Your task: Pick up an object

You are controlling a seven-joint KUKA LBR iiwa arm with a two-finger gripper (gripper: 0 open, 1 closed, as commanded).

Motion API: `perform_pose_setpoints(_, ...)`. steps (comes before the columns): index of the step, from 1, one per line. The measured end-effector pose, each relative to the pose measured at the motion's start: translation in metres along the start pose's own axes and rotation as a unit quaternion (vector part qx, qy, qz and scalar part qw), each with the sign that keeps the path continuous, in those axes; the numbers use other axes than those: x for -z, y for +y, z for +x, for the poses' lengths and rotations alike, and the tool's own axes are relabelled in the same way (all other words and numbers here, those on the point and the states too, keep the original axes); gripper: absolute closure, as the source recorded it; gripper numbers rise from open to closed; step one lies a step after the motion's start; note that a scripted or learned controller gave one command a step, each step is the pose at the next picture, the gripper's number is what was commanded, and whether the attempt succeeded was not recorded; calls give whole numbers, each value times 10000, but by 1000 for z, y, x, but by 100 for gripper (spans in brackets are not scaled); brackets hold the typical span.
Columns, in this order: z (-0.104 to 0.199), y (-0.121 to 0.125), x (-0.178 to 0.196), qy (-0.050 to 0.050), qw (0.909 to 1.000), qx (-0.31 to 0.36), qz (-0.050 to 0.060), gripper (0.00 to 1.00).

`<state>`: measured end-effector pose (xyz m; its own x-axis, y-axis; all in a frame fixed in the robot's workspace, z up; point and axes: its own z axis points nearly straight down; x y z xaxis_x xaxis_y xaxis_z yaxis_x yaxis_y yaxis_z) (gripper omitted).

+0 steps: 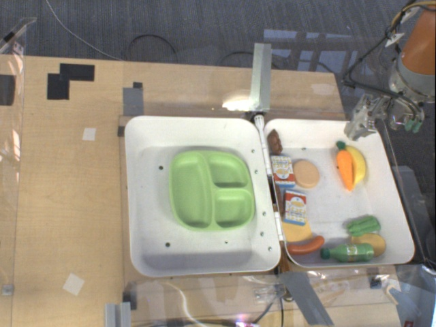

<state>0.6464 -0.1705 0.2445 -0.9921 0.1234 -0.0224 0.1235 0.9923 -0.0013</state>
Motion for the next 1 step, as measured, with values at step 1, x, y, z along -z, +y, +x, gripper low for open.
perform_pose_setpoints(1,2,0,-6,56,10000,-2,-7,0)
